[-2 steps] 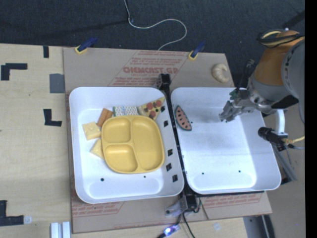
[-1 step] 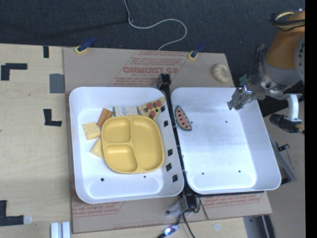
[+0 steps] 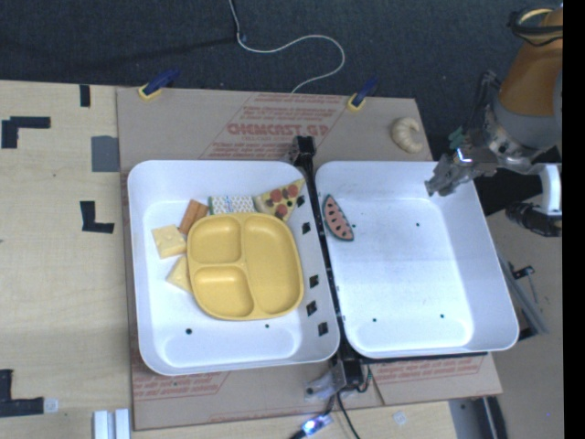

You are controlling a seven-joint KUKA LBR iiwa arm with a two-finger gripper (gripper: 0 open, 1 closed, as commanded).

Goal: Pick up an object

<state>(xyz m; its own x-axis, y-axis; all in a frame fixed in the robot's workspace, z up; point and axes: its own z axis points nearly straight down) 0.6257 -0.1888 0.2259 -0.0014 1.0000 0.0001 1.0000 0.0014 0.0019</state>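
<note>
A watermelon slice (image 3: pixel 338 218) lies in the right bin (image 3: pixel 430 300), close to its left wall. In the left bin (image 3: pixel 155 337) sits a yellow divided plate (image 3: pixel 245 265), with a pizza slice (image 3: pixel 281 199), a brown cracker (image 3: pixel 192 216), pale cheese pieces (image 3: pixel 168 241) and a patterned piece (image 3: pixel 230 205) around its upper and left sides. My gripper (image 3: pixel 442 181) hangs over the right bin's upper right corner, far from the watermelon slice, with nothing seen between its fingers.
Both bins rest on a cardboard sheet (image 3: pixel 274 122) held by blue and yellow clips. A beige lump (image 3: pixel 409 133) lies on the cardboard beyond the right bin. A white cable (image 3: pixel 292 48) loops across the dark floor behind.
</note>
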